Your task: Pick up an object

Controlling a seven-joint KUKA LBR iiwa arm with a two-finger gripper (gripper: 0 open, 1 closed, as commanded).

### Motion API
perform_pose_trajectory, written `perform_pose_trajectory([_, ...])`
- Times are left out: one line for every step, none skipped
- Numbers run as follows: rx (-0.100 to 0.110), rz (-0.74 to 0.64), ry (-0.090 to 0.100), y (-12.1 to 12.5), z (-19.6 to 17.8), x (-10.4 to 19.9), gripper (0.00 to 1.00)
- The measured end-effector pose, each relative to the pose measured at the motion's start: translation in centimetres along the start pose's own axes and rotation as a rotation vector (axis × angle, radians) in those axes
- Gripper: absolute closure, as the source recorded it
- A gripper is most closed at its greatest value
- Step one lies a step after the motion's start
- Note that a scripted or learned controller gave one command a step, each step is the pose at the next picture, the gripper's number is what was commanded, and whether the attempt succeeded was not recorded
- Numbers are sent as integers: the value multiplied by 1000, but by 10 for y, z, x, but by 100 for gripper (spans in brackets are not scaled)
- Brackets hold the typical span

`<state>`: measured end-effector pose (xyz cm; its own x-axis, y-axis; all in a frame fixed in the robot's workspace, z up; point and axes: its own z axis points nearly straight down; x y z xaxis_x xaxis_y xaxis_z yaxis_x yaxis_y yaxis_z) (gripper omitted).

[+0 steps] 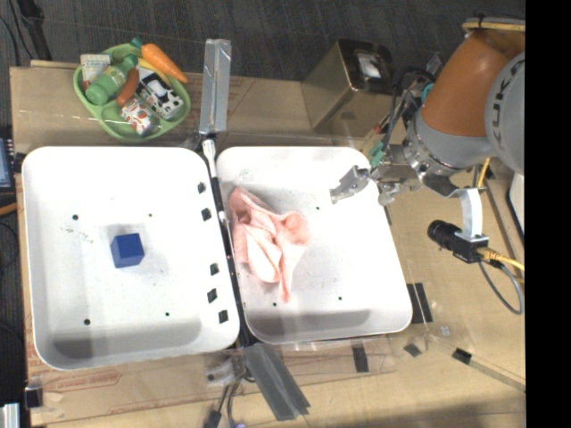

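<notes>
Nothing is picked yet: the gripper point(350, 184) hangs right of the pink cloth point(266, 236), jaws' state I cannot tell; reaching and grasping remain

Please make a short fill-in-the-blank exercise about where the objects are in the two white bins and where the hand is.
1. The blue cube lies in the ____ bin.
2. The pink cloth lies in the ____ bin.
3. The hand is above the right bin, near its far ____ corner.
4. The green bowl holds an orange toy ____.

Missing words: left; right; right; carrot
</notes>
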<state>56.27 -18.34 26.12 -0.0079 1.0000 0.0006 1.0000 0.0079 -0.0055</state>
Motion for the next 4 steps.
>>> perform_pose_trajectory([1, 112, 0, 23, 74, 64, 0])
perform_pose_trajectory([1, 212, 1, -19, 66, 39, 0])
perform_pose_trajectory([-5, 124, -1, 26, 169, 91, 0])
perform_pose_trajectory([-1, 121, 0, 26, 159, 92, 100])
